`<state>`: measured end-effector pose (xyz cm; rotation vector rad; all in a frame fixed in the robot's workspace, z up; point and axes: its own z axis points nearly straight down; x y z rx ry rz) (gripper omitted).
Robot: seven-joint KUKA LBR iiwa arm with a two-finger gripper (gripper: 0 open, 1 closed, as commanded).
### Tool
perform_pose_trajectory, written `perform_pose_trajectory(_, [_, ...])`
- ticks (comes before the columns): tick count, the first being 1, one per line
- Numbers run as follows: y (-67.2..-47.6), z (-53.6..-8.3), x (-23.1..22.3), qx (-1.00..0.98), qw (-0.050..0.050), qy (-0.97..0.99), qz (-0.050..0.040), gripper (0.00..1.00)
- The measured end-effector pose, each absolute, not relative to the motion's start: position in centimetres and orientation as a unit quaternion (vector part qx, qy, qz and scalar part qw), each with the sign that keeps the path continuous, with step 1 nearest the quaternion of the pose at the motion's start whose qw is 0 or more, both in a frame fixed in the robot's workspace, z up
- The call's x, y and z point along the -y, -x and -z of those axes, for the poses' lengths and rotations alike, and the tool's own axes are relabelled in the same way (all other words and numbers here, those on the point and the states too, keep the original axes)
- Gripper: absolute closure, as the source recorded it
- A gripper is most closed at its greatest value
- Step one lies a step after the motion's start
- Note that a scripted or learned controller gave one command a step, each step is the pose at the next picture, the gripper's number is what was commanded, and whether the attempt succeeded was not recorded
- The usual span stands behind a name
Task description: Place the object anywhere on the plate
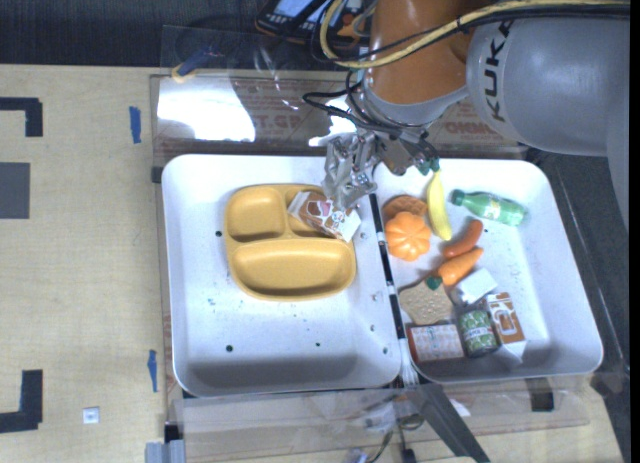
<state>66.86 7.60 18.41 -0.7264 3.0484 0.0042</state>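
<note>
Hand [347, 189] over the yellow plate's [290, 266] right edge, fingers pinching a small white packet [322, 213].

The arm [560, 61] has a smooth, rounded light-grey casing. Black capital letters reading "KUK" run along the casing near the wrist; any further letters are out of sight. A glossy orange dome-shaped band [420, 36] sits above the wrist. A yellow cable [425, 41] and a black cable run across the orange band. The pincer [350, 186] is a bare silvery metal assembly with small brackets and thin wires.
</note>
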Motion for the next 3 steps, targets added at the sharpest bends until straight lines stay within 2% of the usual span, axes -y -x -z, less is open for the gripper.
perform_pose_trajectory(1, [-67.1,-19.4,-7.7,-0.973,0.008,0.23,-0.003,1.0])
perform_pose_trajectory(2, [-65.5,-18.3,-2.3,-0.981,0.001,0.196,-0.0011,1.0])
perform_pose_trajectory(3, [-66.9,-18.4,-1.4,-0.983,0.004,0.183,-0.0012,1.0])
